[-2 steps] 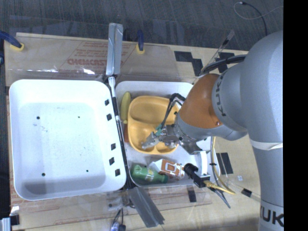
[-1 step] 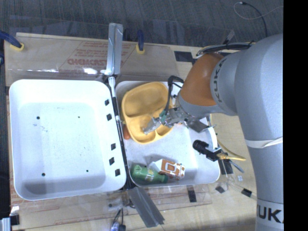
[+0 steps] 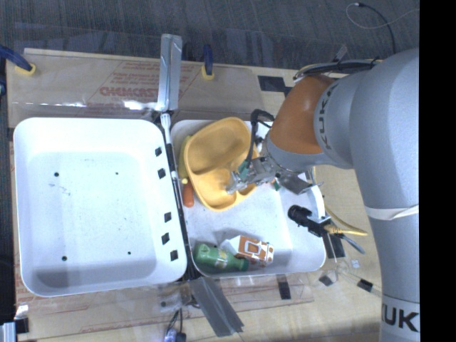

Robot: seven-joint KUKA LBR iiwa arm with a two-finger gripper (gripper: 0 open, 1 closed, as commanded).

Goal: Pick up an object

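Reaching in from 3 o'clock, pincer [image 3: 246, 179] hanging over the right bin [image 3: 303, 262], tips lying at the lower right rim of the yellow bowl [image 3: 214, 159]; whether spread or pressed together cannot be told at this resolution. Sitting in the upper part of that bin, bowl centre lying toward 10 o'clock from the tips, long axis running roughly 1 to 7 o'clock. Also lying in the bin: green bottle [image 3: 217, 257] and small orange-white box [image 3: 256, 249] toward 6 o'clock, well apart from the tips; bowl judged the nearest candidate.
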